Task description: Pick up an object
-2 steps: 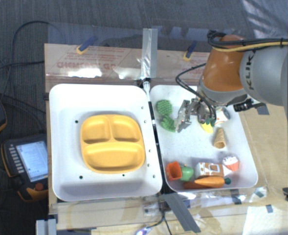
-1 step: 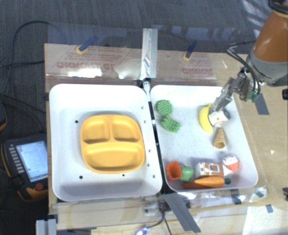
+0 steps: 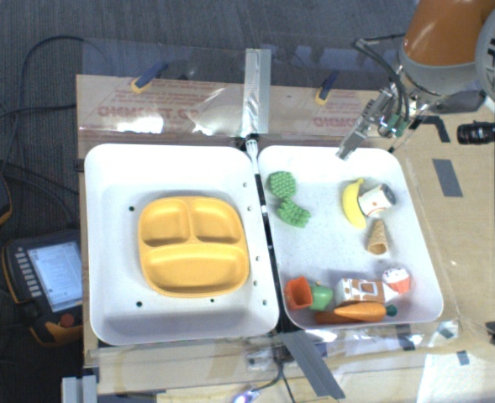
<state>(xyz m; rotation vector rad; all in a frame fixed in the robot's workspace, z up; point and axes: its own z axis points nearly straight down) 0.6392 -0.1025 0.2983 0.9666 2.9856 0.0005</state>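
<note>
While two white bins sit side by side on the bench, the arm (image 3: 444, 32) reaches in from the upper right, grey with an orange band. Its gripper (image 3: 352, 145) hangs above the back rim of the right bin (image 3: 423, 250), pointing down and to the left. The fingers are thin and close together; nothing is visible between them, and whether they are parted or closed cannot be told from here.

The left bin (image 3: 104, 225) holds a yellow divided tray (image 3: 194, 246) lying flat near its middle.

The right bin holds the small objects. Two green knobbly pieces (image 3: 287, 198) lie near its left wall, touching each other. A banana (image 3: 351, 204) lies toward the back right, with a small white item (image 3: 373, 200) touching its right side. Just in front of them lies a tan cone (image 3: 377, 238). Along the front wall, an orange cup (image 3: 297, 292) lies on its side beside a small green piece (image 3: 322, 295), then a carton (image 3: 360, 290) and a small white and red item (image 3: 396, 281). A carrot (image 3: 356, 312) lies in front of them, against the front wall.
</note>
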